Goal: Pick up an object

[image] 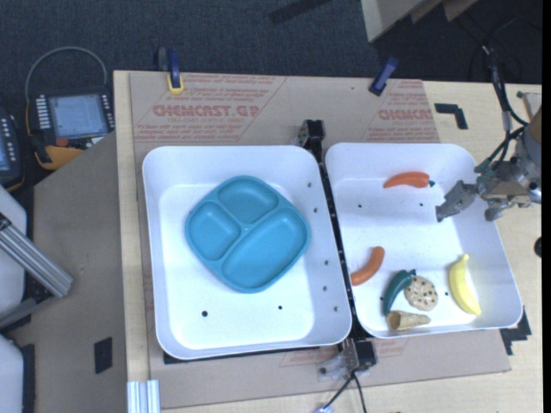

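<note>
Far left of the gripper (473, 205) we see a blue divided plate (248, 232); nearer, sausage (368, 265), carrot (405, 180), banana (463, 286) lie unheld. Its fingers spread apart, empty; the arm is cropped rightward.

— What sort of place is this?
— A robotics lab: a teach pendant (76, 115) lies beside the desk (258, 101), cardboard is clamped (175, 71) to it, and toy food (420, 293) fills a white bin (482, 256).

Single fixed overhead camera, slanted down, both bins (331, 231).
</note>
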`<state>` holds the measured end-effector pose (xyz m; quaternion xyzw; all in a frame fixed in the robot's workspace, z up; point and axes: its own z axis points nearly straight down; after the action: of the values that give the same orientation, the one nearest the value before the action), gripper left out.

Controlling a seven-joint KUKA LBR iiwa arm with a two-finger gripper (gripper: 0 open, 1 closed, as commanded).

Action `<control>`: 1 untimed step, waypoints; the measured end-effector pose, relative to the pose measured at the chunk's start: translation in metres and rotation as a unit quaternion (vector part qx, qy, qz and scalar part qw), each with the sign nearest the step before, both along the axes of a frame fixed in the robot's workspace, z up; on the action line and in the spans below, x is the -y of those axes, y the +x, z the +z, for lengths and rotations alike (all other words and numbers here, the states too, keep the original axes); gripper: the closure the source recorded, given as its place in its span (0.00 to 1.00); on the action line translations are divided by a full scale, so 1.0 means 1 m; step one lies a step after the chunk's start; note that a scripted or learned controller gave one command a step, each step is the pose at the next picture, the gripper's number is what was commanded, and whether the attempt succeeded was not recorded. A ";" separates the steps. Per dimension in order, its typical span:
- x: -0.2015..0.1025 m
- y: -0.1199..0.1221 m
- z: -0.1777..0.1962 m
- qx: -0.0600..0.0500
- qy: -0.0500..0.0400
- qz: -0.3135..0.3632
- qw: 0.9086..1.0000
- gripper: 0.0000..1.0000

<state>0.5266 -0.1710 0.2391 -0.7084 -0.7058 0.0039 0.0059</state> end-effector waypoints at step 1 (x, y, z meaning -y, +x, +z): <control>-0.001 0.003 0.007 0.007 -0.001 0.002 1.000 0.00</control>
<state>0.5292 -0.1704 0.2463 -0.7070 -0.7072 0.0001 0.0000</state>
